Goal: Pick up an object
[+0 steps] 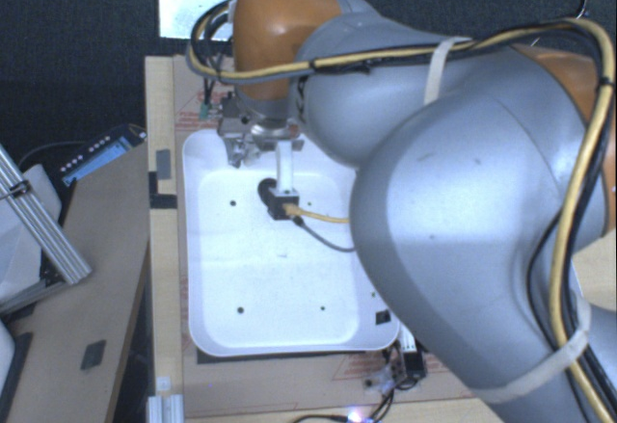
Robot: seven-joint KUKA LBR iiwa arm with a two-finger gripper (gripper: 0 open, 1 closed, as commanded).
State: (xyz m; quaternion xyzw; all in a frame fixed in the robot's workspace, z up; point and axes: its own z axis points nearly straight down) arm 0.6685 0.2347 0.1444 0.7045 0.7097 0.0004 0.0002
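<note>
Grey robot arm reaching into a shallow white plastic bin.
Its hand hovers near the far wall; grip state unclear. No object to pick is visible, risking an empty grasp.

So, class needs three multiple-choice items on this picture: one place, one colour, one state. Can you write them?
1. The gripper is
A. beside the bench
B. above the white bin's far end
C. at the bin's near rim

2. The band above the wrist is
A. blue
B. green
C. orange

3. The white bin
A. sits flat, open side up
B. is overturned
C. stands on its edge

Key: 1 B, the gripper hangs over the white bin near its far wall; 2 C, the band is orange; 3 A, the bin's floor faces the camera.
</note>
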